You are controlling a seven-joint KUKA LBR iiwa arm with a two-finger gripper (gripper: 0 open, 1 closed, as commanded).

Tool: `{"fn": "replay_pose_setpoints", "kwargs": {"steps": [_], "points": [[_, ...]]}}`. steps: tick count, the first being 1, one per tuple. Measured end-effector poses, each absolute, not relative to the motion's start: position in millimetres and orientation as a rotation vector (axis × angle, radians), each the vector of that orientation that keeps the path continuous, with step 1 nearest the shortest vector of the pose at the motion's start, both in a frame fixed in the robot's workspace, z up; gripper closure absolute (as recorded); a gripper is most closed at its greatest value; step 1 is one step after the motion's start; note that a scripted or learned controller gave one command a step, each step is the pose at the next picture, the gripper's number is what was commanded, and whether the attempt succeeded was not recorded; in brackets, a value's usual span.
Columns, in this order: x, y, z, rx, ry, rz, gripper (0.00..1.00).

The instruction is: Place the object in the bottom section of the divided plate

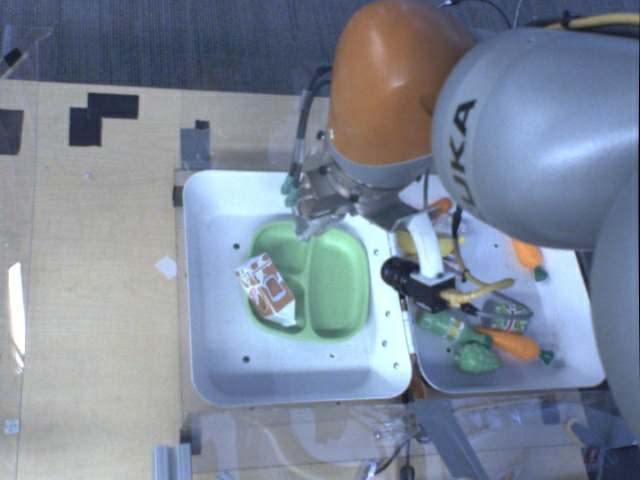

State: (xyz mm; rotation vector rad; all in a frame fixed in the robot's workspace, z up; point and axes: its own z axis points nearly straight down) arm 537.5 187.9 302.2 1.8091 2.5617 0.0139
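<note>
A green divided plate [335, 288] lies in the left white bin [230, 368]. A small white packet with orange-brown print [266, 287] rests on the plate's left section and reaches over its lower-left rim. My gripper [308, 216] hangs over the plate's upper edge, above and to the right of the packet and apart from it. The large grey and orange arm hides the upper right of the scene.
The right white bin [575, 368] holds a carrot [517, 345], a green leafy toy [476, 359], an orange item [528, 256] and a green can-like item [503, 315]. Pale bench surface lies left of the bins, with black marks at its far left.
</note>
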Motion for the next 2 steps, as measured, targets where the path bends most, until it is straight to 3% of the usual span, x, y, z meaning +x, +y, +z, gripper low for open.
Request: {"fn": "replay_pose_setpoints", "kwargs": {"steps": [1,2], "points": [[487.5,76,261,1.999,2.421,0.004,1.0],[487.2,120,211,1.913,2.491,0.003,1.0]]}}
